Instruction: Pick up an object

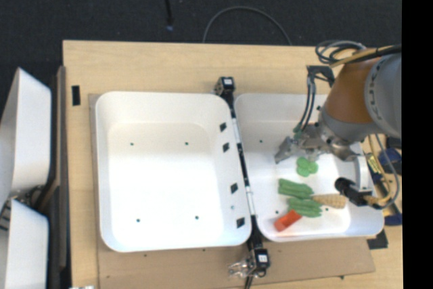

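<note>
Wood worktop: pale wooden worktop (169, 68) carries two shallow white plastic bins side by side, with a bare strip of wood along the far edge and a narrower one along the near edge.
Left bin: wide white left bin (108, 166) has its whole floor open, walls rounded at the corners.
Right bin: white right bin (260, 115) touches the left one along a shared rim set with small black clips; its far half is open floor, its near half is crowded.
Arm: grey arm with an orange band (352, 95) comes in over the right bin's right wall and covers that side.
Pincer: grey metal pincer (295, 147) hangs low near the bin's middle; I cannot tell whether it is open or closed, and nothing shows between its tips.
Round piece: small round green object (307, 166) lies just beside the pincer, on its near side.
Long green pieces: two long green pod-shaped objects (298, 197) lie side by side, slanted, nearer the front wall.
Red piece: small red-orange wedge (287, 220) sits close to the front rim, near the shared wall.
Tan piece: tan brush-like object (329, 200) lies just right of the green pods.
Room: free floor lies left of and beyond the pincer; the front right corner is tight.
</note>
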`<move>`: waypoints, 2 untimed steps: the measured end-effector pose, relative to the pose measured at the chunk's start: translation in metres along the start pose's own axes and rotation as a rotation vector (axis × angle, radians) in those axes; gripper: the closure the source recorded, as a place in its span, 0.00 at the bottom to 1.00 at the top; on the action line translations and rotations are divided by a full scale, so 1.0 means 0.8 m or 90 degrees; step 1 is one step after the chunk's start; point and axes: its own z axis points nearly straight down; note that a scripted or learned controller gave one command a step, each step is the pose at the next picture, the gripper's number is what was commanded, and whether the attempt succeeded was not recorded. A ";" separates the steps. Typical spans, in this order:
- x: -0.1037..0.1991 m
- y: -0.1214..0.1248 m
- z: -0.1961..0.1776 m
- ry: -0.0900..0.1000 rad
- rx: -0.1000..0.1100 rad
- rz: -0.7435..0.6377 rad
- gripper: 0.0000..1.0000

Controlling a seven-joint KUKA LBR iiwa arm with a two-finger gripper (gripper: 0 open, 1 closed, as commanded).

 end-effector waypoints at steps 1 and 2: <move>0.025 -0.056 0.000 0.000 -0.002 -0.002 0.00; 0.053 -0.112 0.000 0.000 -0.003 -0.001 0.00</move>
